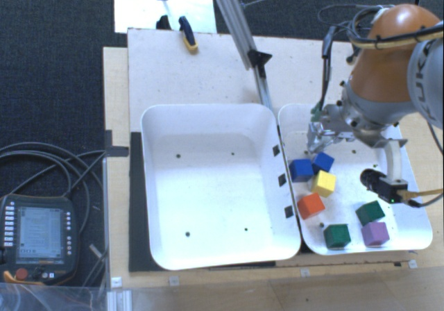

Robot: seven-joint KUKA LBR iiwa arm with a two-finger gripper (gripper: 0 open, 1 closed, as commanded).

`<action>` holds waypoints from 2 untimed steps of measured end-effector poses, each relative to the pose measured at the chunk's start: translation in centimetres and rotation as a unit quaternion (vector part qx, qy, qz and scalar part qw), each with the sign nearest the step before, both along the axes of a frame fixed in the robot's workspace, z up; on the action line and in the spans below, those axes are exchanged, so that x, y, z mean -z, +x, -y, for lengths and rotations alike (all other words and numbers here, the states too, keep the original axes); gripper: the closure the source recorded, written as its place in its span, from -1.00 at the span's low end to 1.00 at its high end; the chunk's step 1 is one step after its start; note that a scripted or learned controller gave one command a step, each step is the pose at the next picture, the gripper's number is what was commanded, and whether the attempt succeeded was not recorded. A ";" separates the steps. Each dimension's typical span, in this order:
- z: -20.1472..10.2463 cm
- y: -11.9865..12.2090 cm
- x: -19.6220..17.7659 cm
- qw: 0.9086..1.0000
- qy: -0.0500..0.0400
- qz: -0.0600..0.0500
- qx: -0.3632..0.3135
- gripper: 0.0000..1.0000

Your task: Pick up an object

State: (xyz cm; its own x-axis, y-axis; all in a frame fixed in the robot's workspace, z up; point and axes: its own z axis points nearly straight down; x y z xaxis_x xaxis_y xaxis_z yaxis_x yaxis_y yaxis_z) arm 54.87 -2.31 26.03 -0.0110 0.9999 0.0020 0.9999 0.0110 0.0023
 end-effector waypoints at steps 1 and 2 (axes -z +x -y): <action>-4.9 1.2 -0.5 1.000 0.000 0.001 0.000 1.00; -10.0 2.7 0.3 1.000 0.000 0.000 0.000 1.00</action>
